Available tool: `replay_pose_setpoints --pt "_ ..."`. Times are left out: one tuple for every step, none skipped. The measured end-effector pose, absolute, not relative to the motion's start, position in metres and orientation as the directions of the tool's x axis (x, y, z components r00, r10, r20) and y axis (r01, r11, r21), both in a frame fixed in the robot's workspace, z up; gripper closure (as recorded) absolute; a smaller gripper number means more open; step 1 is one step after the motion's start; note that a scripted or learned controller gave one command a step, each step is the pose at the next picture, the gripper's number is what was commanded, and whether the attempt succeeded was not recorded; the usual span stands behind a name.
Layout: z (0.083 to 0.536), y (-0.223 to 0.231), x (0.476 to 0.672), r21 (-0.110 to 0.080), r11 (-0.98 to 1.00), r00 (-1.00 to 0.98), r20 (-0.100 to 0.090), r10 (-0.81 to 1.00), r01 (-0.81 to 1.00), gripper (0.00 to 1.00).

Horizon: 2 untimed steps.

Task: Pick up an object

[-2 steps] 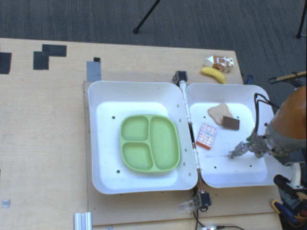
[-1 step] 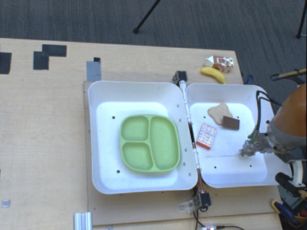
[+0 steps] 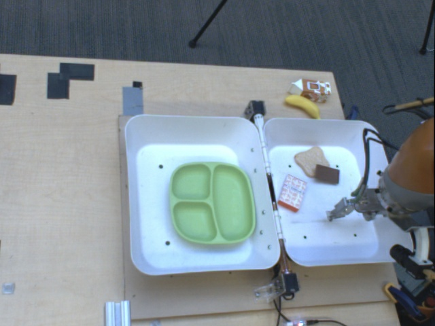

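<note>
In the right bin point(image 3: 326, 246) lie a beige bread slice point(image 3: 311, 159), a small brown block point(image 3: 327, 174) touching its lower right, and a red-and-white patterned card point(image 3: 293, 192) near the bin's left wall. My gripper point(image 3: 342, 210) hangs over the bin's right half, below the brown block and right of the card, its fingers pointing left. Nothing shows between the fingers. The arm's grey wrist and orange band point(image 3: 414, 161) rise at the right edge.
The left bin point(image 3: 146, 202) holds a green three-compartment plate point(image 3: 212, 203). Behind the right bin on the bench lie a banana point(image 3: 302, 105) and a small carton point(image 3: 314, 87). Cables and a connector point(image 3: 282, 285) sit at the front between the bins.
</note>
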<state>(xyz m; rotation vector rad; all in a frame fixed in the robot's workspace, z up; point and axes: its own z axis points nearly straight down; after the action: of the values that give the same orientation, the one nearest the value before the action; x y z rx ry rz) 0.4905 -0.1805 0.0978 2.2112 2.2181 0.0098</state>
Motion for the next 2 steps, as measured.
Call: replay_pose_setpoints --pt "0.1084 -0.1800 0.4920 0.014 0.004 -0.004 -0.002 1.000 1.000 1.00" --pt "0.1083 -0.1800 0.4920 0.014 0.005 -0.005 -0.002 1.000 1.000 0.00"
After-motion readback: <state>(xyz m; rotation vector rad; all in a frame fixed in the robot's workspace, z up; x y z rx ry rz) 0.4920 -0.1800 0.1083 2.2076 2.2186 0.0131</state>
